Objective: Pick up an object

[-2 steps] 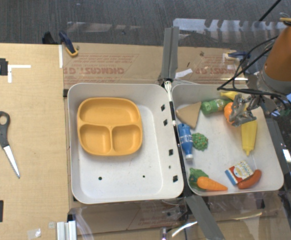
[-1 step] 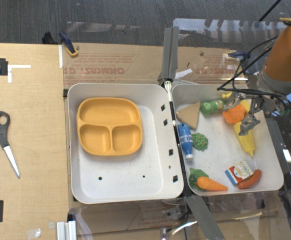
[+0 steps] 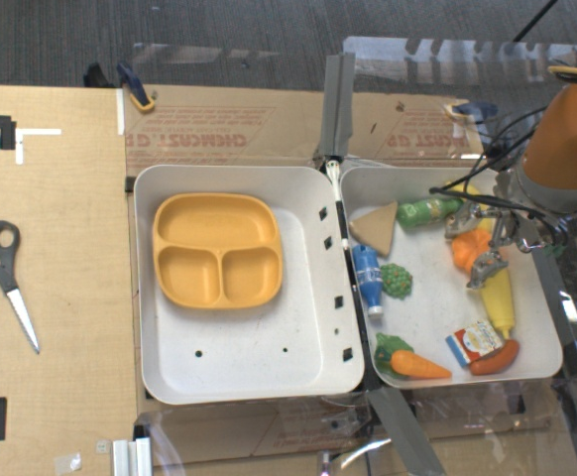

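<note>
Camera view. Tool [image 3: 482,251] sits over the right bin [image 3: 546,370] at about 2 o'clock; whether it is wide or narrow cannot be told, cables crowd it. An orange object [image 3: 464,253] lies directly at the tool, banana [image 3: 500,300] just below at 5 o'clock. Green bottle [image 3: 427,210] at 10 o'clock, wedge [image 3: 373,228] beside it. Blue bottle [image 3: 368,278] and broccoli [image 3: 397,281] at bin centre-left. Carrot [image 3: 419,365], carton [image 3: 477,341] and sausage [image 3: 494,358] along 6 o'clock. Left bin [image 3: 239,365] holds a yellow tray [image 3: 217,249]. Scissors [image 3: 9,276] on tabletop [image 3: 51,365] at 9 o'clock.

Yellow-orange plate [image 3: 217,250], white bins [image 3: 239,375]
</note>
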{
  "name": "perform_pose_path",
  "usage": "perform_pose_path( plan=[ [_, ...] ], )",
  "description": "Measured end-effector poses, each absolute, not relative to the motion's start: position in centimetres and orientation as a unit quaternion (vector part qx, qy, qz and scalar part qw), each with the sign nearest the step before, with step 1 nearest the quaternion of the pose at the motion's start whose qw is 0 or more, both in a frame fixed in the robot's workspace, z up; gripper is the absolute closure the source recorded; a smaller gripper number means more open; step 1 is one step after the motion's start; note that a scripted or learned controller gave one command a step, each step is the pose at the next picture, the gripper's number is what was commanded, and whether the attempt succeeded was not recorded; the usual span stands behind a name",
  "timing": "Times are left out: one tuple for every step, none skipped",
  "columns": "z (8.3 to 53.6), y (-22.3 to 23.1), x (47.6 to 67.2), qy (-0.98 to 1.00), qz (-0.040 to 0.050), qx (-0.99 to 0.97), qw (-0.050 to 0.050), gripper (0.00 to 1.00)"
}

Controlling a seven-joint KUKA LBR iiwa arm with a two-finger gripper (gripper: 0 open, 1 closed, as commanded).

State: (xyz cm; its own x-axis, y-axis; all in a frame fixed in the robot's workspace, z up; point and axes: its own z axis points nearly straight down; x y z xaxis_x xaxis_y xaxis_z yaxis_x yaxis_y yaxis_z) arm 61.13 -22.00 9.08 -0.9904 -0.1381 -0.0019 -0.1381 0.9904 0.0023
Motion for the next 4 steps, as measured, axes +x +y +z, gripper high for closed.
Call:
perform_pose_path(
  plan=[
    [9.9, -21.9, 61.3, 0.998, 0.0022, -0.069, 0.003, 1.00],
    [16.4, -16.6, 60.9, 1.000, 0.0006, 0.006, 0.001, 1.00],
    [24.3, -10.3, 65.2, 0.996, 0.0005, 0.087, 0.001, 1.00],
    [25.0, -3.9, 64.2, 0.996, 0.0002, 0.090, -0.001, 1.00]
  ],
)
